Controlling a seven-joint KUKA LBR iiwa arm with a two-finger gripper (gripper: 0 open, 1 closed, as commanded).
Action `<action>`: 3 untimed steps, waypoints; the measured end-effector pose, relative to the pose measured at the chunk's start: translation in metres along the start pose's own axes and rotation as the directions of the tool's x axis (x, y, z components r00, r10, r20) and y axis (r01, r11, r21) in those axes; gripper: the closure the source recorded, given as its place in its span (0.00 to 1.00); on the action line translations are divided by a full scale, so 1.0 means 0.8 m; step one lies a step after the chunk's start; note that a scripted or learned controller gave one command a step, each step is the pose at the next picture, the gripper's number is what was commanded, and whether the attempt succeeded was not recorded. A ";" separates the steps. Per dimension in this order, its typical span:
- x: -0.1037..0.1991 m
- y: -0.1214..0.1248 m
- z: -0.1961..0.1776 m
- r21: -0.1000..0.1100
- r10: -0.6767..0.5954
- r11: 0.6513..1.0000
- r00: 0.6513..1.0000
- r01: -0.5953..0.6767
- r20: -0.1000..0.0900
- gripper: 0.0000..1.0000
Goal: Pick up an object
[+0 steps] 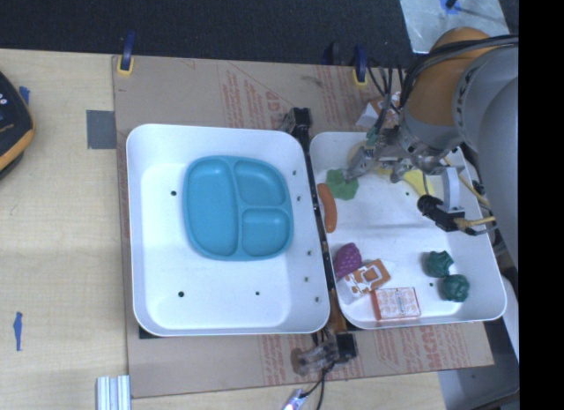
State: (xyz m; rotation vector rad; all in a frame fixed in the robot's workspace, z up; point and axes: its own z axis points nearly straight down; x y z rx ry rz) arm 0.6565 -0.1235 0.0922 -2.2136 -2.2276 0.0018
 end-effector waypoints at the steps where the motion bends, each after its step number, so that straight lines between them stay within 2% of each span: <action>1: 0.013 0.000 0.000 0.003 0.001 1.000 1.000 -0.001 -0.001 0.00; 2: -0.005 0.000 0.000 0.000 0.004 1.000 1.000 -0.004 0.001 0.00; 3: -0.005 0.000 -0.037 -0.001 0.003 1.000 1.000 -0.003 0.000 0.00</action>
